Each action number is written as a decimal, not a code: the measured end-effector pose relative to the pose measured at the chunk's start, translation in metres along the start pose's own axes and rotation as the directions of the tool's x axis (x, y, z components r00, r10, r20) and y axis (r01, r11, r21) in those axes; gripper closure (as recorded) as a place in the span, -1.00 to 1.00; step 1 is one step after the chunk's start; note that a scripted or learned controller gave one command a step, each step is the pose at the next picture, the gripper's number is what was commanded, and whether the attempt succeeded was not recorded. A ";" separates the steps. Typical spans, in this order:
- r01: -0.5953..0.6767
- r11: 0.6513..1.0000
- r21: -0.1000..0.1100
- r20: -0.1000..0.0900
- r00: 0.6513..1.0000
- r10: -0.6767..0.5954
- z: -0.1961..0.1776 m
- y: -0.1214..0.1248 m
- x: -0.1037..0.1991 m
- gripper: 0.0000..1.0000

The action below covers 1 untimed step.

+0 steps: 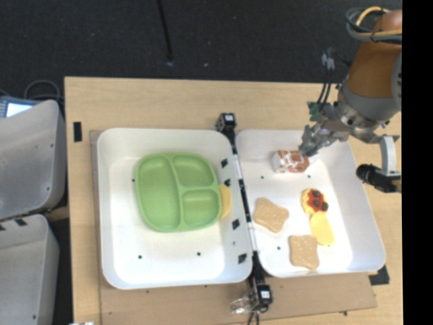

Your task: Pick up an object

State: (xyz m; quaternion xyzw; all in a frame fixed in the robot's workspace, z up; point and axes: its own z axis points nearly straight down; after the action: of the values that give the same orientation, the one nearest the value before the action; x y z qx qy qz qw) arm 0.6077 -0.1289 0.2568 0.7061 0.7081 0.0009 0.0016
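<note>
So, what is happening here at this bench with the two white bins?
The grey and orange robot arm reaches in from the right, with its gripper low over the small red and white packet in the right white bin. Whether it grips the packet cannot be seen. Two tan toast slices, a yellow piece and a red-topped item lie nearby. The left bin holds a green divided plastic tray.

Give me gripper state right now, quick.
Gripper: low over the right bin, right at the small red and white pack. Open or closed cannot be told; no grasp is visible.
</note>
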 end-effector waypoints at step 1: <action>0.002 1.000 0.004 -0.001 1.000 -0.002 0.013 -0.008 0.050 1.00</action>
State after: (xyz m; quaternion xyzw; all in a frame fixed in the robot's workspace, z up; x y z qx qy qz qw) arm 0.5992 -0.0788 0.2442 0.7055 0.7087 -0.0003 0.0001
